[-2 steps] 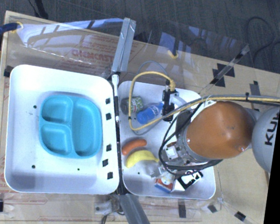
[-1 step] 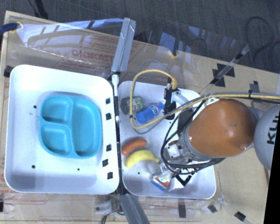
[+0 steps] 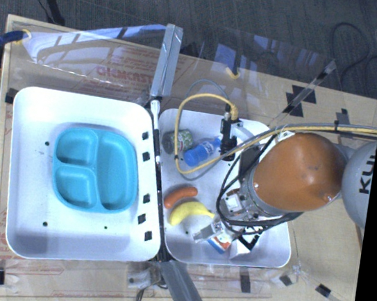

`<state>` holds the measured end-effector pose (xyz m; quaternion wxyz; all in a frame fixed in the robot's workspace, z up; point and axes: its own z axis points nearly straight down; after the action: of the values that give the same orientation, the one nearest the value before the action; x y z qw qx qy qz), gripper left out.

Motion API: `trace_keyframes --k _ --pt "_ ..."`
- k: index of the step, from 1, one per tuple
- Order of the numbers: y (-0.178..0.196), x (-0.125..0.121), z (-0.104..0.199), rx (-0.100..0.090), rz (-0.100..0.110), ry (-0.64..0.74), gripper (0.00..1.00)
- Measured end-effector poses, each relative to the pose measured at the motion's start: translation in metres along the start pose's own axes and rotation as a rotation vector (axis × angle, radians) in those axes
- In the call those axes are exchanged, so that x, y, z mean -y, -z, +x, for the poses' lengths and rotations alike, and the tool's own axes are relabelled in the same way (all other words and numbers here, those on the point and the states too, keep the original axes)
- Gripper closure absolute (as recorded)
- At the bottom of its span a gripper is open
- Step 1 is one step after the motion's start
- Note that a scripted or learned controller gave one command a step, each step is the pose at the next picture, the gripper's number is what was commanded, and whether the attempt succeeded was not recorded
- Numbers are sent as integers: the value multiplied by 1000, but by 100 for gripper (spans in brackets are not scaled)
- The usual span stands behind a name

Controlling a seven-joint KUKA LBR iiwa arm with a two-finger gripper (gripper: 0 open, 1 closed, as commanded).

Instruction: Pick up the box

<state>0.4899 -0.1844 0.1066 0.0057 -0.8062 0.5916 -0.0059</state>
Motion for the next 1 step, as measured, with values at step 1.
trace_keyframes --k 1 --pt "-12 140 23 -6 -11 -3 0"
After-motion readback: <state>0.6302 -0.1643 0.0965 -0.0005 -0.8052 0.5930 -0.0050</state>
